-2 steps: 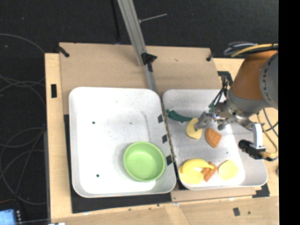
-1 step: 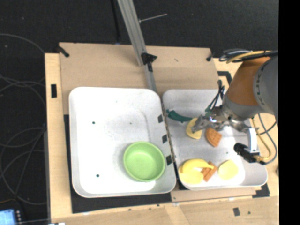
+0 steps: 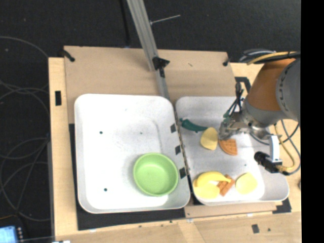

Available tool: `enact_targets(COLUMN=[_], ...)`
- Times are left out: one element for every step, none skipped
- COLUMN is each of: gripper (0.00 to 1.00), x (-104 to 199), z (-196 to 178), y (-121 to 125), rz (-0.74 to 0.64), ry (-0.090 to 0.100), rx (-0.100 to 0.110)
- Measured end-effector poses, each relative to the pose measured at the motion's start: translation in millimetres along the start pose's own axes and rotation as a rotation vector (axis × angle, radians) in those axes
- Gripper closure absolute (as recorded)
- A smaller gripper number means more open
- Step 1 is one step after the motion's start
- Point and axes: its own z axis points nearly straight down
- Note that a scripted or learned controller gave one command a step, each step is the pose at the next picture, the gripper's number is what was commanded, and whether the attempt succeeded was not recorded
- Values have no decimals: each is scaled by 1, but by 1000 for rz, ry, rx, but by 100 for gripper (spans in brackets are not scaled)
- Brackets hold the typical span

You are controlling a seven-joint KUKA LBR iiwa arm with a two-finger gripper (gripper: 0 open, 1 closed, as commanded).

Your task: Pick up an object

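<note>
My gripper (image 3: 226, 131) hangs low over the middle of the right bin (image 3: 202, 107). Right below and beside it lies an orange wedge-shaped piece (image 3: 229, 147), and just to its left a pale yellow piece (image 3: 209, 139). A dark green handled thing (image 3: 190, 125) lies left of that, near the bin's left wall. At the bin's front lie a yellow object (image 3: 207, 183), a small orange carrot-like piece (image 3: 225, 187) and a pale yellow round piece (image 3: 246, 183). Nothing visibly sits between the fingers.
The left bin (image 3: 101, 115) holds a green bowl (image 3: 155, 173) at its front right corner. A grey metal pole (image 3: 144, 32) slants down from the top toward the wall between the bins. The arm's grey and orange body (image 3: 273, 92) covers the right bin's far right corner.
</note>
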Motion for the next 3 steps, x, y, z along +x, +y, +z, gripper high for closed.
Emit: enact_targets(gripper=[100, 100, 100], x=[-7, -8, -9], z=[-57, -102, -124], y=[11, 10, 12], rz=[-8, -9, -10], ry=[8, 8, 9], rx=[14, 15, 17])
